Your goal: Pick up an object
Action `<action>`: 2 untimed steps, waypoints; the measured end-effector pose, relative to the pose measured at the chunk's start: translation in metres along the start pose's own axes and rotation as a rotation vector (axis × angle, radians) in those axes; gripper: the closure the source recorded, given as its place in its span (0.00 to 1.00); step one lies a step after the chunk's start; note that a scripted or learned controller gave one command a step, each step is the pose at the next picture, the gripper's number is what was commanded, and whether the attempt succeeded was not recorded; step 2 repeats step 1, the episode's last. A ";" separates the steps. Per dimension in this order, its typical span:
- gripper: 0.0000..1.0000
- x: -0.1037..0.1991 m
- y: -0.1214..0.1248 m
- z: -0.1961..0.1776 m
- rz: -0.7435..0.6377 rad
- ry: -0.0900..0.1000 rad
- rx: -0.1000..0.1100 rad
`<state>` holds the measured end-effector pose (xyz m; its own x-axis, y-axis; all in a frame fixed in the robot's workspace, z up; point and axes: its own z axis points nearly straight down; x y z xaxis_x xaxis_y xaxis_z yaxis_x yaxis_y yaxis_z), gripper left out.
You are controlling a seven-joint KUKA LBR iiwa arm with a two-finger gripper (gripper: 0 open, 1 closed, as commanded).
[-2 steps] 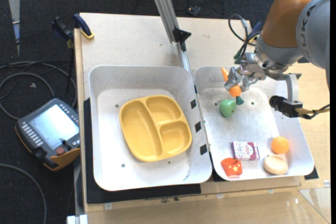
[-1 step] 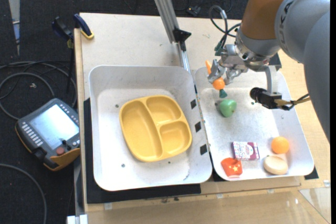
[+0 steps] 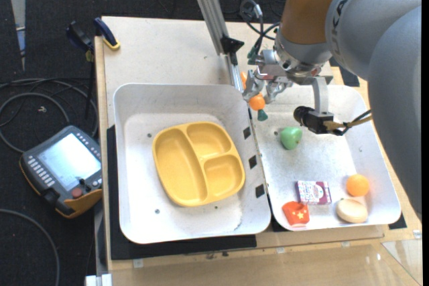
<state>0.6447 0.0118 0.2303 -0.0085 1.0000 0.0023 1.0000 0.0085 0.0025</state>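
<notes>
- Hovering over the right bin's [image 3: 375, 164] far left corner, the gripper [image 3: 260, 92] sits by the divider between the 2 bins.
- Small orange ball [image 3: 256, 102] sits at the gripper tip, apparently pinched between the fingers; a teal bit shows just under it.
- Ball lies directly below the gripper, no sideways offset; round, so no long axis.
- Green pear [image 3: 290, 137] is near, toward the bin's middle.
- Yellow tray [image 3: 199, 163] fills the left bin.
</notes>
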 end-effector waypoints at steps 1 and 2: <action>1.00 0.047 0.011 0.006 0.001 -0.001 0.000; 1.00 0.047 0.011 0.006 0.001 -0.001 0.000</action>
